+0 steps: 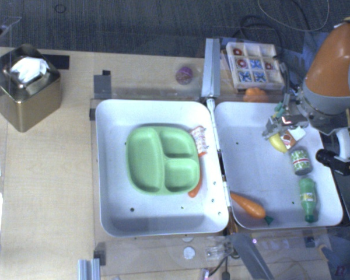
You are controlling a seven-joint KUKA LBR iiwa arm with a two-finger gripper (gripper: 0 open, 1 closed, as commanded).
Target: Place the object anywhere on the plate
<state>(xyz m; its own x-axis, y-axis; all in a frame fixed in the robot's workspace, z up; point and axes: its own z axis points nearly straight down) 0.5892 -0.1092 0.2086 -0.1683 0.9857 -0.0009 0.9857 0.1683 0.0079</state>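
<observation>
A green divided plate [163,159] lies in the left white bin [114,214]. A crinkled packet [199,140] leans at the plate's right rim, and a red-orange piece [193,190] pokes out under its lower right corner. In the right bin [245,156] lie a yellow fruit [277,143], a small red and white item [289,137], a can [301,161], a green bottle [307,198] and a carrot [249,205]. My gripper [282,121] hangs at the right bin's upper right, just above the yellow fruit and the red and white item.
A tic-tac-toe board [251,66] and an orange object [255,94] sit behind the right bin. A brass box [24,89] stands at the far left of the bench. A small purple disc [185,74] lies behind the left bin. A raised rim [217,156] divides the bins.
</observation>
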